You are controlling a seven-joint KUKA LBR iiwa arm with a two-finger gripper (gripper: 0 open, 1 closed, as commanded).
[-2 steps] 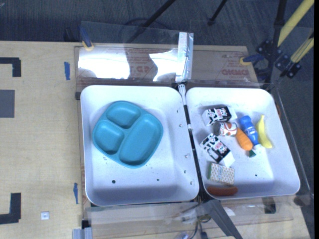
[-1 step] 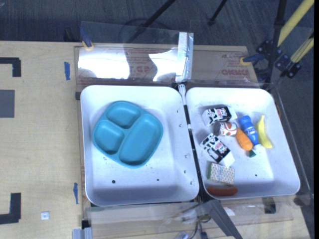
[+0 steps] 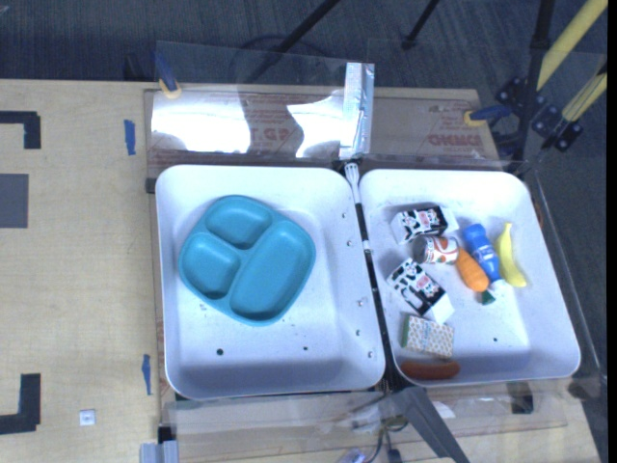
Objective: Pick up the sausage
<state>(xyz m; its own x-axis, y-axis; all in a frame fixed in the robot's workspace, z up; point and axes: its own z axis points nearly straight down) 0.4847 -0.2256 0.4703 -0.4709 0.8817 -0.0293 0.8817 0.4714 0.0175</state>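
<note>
Sausage location: the small reddish-brown toy sausage (image 3: 428, 368) lies against the near wall of the right shallow white bin (image 3: 549, 350). Expect it light, smooth, rollable; grip across its middle. Pincer state: you cannot tell.

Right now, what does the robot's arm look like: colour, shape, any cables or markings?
A plain grey, slanted bar crosses the bottom edge below the right bin; whether it belongs to the arm, I cannot tell. No markings or cables are legible on it.
</note>
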